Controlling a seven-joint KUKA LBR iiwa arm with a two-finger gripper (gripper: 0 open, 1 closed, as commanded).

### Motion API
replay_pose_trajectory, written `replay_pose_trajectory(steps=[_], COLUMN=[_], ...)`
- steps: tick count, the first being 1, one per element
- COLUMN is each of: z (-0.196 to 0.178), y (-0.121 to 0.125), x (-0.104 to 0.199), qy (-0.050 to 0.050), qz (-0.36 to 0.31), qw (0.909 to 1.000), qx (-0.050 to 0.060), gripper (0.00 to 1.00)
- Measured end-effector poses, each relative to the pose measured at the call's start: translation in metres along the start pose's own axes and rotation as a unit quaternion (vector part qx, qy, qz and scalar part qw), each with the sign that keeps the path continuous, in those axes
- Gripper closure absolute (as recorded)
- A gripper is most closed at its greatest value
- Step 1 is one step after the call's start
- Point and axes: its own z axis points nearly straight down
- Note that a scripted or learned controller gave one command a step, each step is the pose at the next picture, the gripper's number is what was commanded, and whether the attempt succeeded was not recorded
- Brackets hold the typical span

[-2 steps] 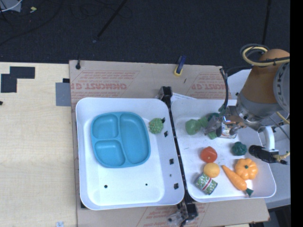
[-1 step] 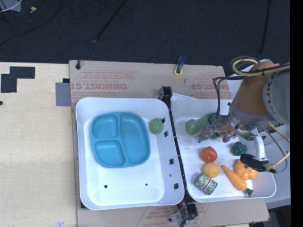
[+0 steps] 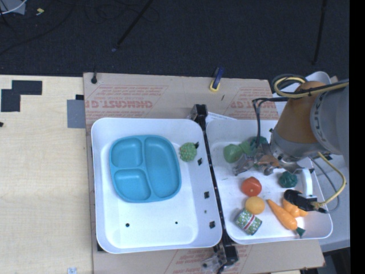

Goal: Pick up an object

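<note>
Reaching into the right-hand shallow white bin (image 3: 319,231)
My claw (image 3: 254,163) hangs low beside the rounded green plastic vegetable (image 3: 232,152) — grip state I cannot tell.

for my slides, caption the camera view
KUKA arm's claw lowered into the right bin among toy food; blue divided plate in the left bin.

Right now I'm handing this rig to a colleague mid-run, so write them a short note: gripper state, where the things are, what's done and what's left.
Gripper: down in the right white bin, low over its upper part among small toys; nothing can be seen held.
Right bin: green rounded toy, red tomato-like toy, orange ball, orange carrot toy, small green-and-white can, dark teal lump.
Left white bin: blue three-compartment plastic plate, with a bumpy green ball beside its upper right corner.
Done: arm has reached the bin.
Left: grasp one object and lift it.
</note>
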Motion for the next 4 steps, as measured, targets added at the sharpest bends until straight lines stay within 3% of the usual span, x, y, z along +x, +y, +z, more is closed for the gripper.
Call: replay_pose_trajectory(steps=[1,4], z=[-0.011,-0.144], y=[0.000,-0.005], x=[-0.001,-0.004], qy=[0.000,-0.001], qz=[0.002,-0.001], qw=[1.0000,1.0000], qx=[0.000,-0.004], gripper=[1.00,1.00])
